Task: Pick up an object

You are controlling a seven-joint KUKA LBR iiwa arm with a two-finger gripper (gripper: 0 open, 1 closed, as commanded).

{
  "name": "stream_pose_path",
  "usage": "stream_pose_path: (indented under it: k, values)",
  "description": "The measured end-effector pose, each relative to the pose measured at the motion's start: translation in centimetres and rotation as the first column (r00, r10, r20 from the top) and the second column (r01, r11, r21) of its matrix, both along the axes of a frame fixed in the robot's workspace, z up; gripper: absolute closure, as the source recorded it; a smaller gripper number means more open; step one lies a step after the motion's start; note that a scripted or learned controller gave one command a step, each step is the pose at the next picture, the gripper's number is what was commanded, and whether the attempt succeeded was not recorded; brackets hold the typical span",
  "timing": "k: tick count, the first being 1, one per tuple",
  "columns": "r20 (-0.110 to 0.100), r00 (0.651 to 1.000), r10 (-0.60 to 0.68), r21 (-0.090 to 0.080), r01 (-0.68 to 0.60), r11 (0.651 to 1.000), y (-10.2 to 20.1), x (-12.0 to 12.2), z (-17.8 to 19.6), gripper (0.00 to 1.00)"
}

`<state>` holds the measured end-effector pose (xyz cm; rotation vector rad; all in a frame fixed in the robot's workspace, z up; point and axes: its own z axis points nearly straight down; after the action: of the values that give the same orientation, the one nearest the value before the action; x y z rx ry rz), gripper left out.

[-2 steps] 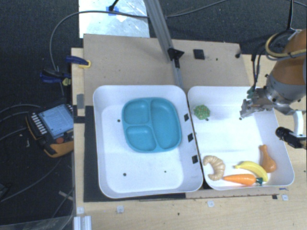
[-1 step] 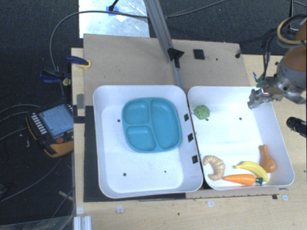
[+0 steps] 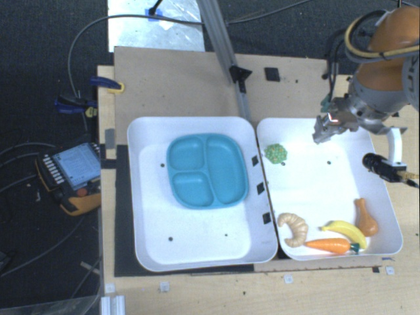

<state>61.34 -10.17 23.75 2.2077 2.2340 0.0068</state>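
While your claw (image 3: 323,134) hangs upper right over the right bin (image 3: 308,182), grip state unreadable, nothing's picked yet; broccoli (image 3: 276,153) sits nearest.

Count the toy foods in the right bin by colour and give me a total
Green: 1, broccoli
Tan: 1, croissant
Yellow: 1, banana
Orange: 1, carrot
Brown: 1, drumstick
Total: 5
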Motion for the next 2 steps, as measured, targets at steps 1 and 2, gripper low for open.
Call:
stream_pose_path:
  k: [1, 2]
  values:
    - [-0.002, 1.0, -0.002, -0.001, 0.002, 1.0, 5.0, 0.8, -1.1, 1.0]
    - [0.0, 1.0, 0.0, 0.0, 0.0, 1.0, 10.8, 2.4, -1.5, 1.0]
